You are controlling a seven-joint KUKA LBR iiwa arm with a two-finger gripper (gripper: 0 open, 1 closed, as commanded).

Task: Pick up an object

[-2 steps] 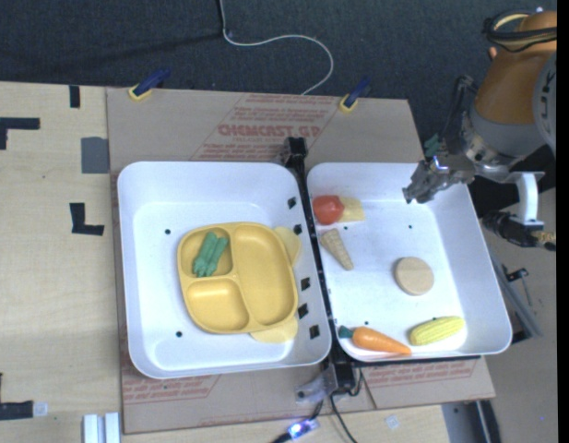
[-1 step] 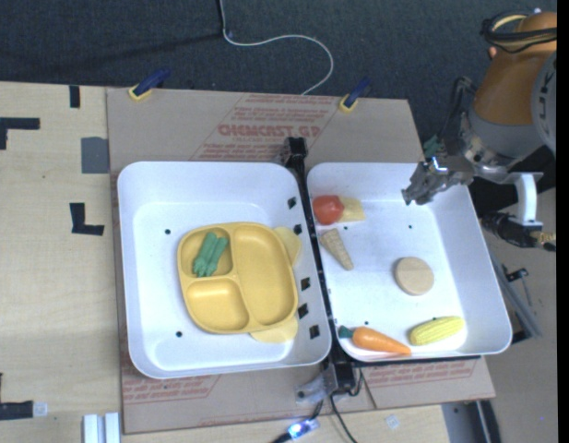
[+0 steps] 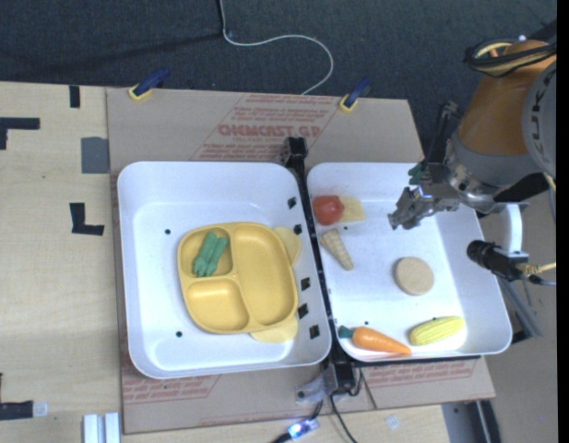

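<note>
The right bin [image 3: 468,340] holds a red tomato [image 3: 327,209] on a pale yellow slice [image 3: 353,210], a tan cone-shaped piece [image 3: 337,248], a round beige cookie [image 3: 414,276], an orange carrot [image 3: 380,341] and a yellow corn cob [image 3: 436,330]. My gripper [image 3: 406,214] hangs over the upper right of this bin, above and a little left of the cookie, right of the tomato. Nothing shows between its dark fingers, and their gap is unclear.
The left bin [image 3: 146,247] carries a yellow divided tray [image 3: 256,293] with a green pea pod [image 3: 209,253] in its upper left compartment. A black divider clip row [image 3: 307,266] runs between the bins. A white cable [image 3: 284,40] lies behind them.
</note>
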